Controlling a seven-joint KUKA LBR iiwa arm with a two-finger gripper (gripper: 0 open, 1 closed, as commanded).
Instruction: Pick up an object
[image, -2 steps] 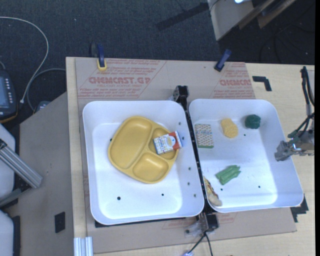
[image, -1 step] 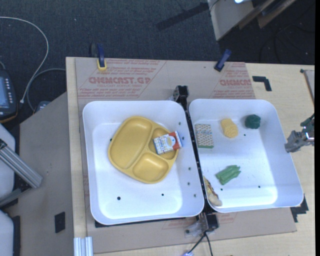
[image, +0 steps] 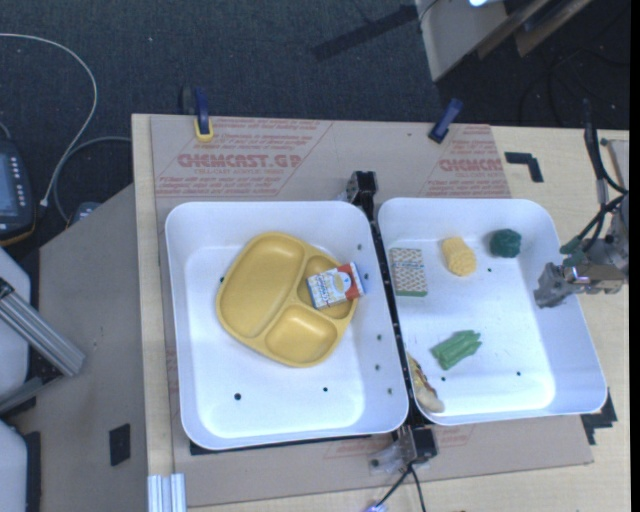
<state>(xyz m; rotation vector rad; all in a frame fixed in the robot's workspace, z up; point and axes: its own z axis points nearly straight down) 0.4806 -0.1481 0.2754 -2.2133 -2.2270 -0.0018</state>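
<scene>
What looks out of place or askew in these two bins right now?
Two things. A small carton lies on its side, tilted across the right rim of the yellow divided plate in the left bin. In the right bin, a tan object is wedged against the left wall near the front corner.

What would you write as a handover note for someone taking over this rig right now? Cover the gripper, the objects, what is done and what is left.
Gripper: at the right bin's right wall, nothing visibly held; finger state unclear.
Right bin: sponge, yellow corn piece, dark green item, green vegetable, a tan item at the left wall.
Left bin: yellow divided plate with a small carton lying on its right side.
Done: no object lifted.
Left: pick one; the green vegetable and dark green item look nearest.
</scene>
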